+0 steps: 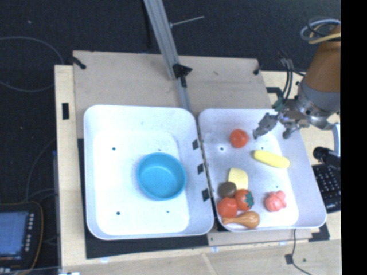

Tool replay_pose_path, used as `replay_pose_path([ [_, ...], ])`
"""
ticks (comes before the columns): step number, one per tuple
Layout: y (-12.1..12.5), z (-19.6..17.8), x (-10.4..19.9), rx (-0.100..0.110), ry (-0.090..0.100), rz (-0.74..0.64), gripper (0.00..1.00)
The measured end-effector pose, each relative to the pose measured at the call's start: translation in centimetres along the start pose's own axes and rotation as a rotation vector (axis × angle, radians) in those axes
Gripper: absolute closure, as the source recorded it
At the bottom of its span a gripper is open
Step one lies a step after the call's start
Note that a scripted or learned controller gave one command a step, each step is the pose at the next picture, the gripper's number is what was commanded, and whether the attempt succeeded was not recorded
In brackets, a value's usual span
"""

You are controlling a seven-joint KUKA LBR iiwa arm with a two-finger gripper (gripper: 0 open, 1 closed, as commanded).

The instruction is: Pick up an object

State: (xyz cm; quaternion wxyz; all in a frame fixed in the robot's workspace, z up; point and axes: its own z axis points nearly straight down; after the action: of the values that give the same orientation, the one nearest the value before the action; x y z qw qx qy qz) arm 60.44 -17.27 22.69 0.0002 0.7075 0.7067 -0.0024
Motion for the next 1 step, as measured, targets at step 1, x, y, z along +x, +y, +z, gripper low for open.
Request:
replay_pose_path([
  [1, 0.01, 4.69, 0.7, 0.0, 0.001, 0.001, 0.0],
])
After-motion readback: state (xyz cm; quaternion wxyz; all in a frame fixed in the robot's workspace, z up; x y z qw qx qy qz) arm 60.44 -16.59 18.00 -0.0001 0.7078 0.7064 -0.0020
